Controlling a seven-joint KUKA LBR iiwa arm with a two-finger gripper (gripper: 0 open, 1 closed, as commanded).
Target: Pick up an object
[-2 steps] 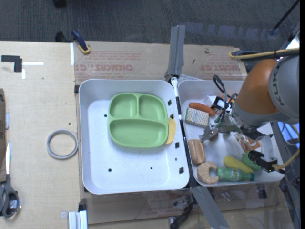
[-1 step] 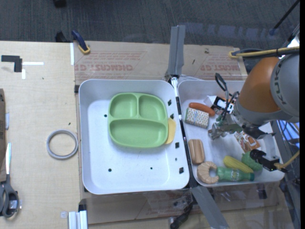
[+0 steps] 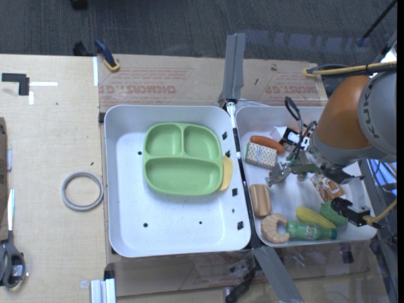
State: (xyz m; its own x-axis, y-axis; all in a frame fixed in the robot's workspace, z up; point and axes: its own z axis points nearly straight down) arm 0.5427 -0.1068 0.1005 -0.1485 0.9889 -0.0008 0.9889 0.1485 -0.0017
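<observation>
The grey arm w/ orange band (image 3: 344, 115) comes in from the right of the frame and sits over the right-hand shallow white plastic bin (image 3: 249, 115). Its metal two-finger hand (image 3: 278, 174) hangs low at mid-right, pointing left-down into the bin. Can't tell how wide the hand is; tips blur into the bin floor. Nothing visibly held.

Candidates, all in the right bin: a tan bread-roll-shaped toy (image 3: 259, 199) just below-left of the hand, a pale waffle-textured block (image 3: 261, 154) just above-left, an orange carrot-like piece (image 3: 267, 142) beyond that at the top, a round beige doughnut-like toy (image 3: 275, 228) lower down, a green plastic bottle lying flat (image 3: 310, 232) and a yellow corn-cob toy (image 3: 313, 217) at lower right, beside it.

The left-hand white bin (image 3: 120, 188) holds a green three-compartment plastic plate (image 3: 183, 158) w/ a yellow edge peeking from its right side; not the obvious target.

To do it well, imo: pick the roll or the waffle block, as nearest & w/ free space round them. Centre above one item before descending, line the closing axis across its short side, keep off the divider wall between bins. Avoid the lower-right clutter; bottle, corn & doughnut lie close together, so a pinch there likely catches two or slips. Lift straight up and check sth is actually between the tips.
</observation>
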